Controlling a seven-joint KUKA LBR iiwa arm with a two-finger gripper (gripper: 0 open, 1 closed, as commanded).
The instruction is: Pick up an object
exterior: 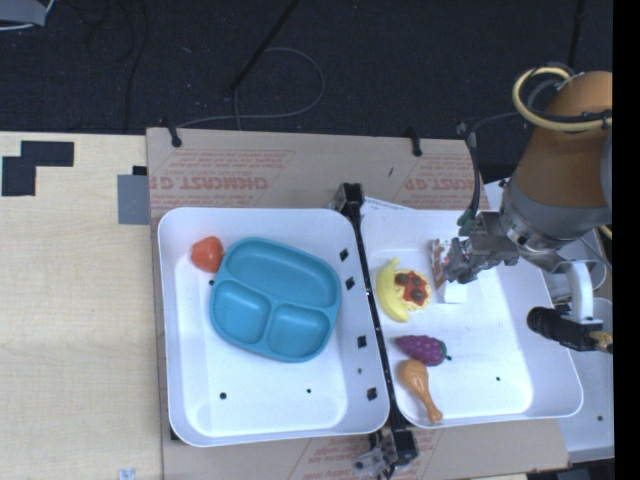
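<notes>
My gripper (458, 268) hangs low over the upper middle of the right bin (556, 393), its dark tip just above a small white block (456, 293). A thin reddish-brown piece (438, 256) lies right beside the gripper's left side. To the left lies a yellow banana (390, 303) with a round yellow and red toy (413, 289) against it. Purple grapes (422, 348) and a tan drumstick (420, 386) lie toward the bin's front. Nothing is visibly held.
The left bin (250, 420) holds a blue divided plate (273, 298) and a red tomato (207, 254) at its back left corner. The arm's orange band (565, 143) and grey wrist cover the right bin's back right. A black divider (365, 298) runs between the bins.
</notes>
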